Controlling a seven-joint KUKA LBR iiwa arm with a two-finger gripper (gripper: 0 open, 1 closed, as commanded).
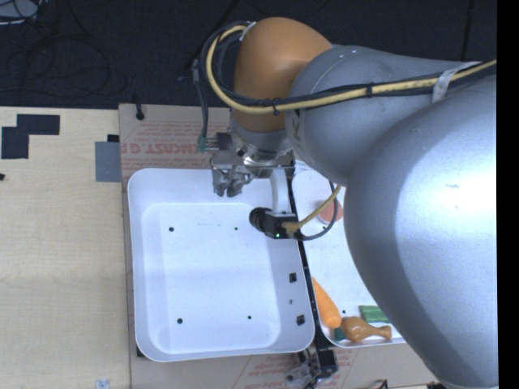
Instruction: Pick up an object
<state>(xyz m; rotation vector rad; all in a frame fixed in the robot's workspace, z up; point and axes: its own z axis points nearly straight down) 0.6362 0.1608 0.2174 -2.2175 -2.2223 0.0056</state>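
Claw (229, 183), its state not discernible, is seen at upper centre; the carrot (326, 304), judged light, stiff, is best gripped mid-length.

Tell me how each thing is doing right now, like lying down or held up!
gripper: hangs over the far rim of the left bin, nothing seen between its fingers.
left bin: sits flat on the bench.
right bin: flat beside it, mostly hidden under the arm.
orange carrot-like piece: lies in the right bin.
tan piece: lies beside it.
green piece: lies partly hidden.
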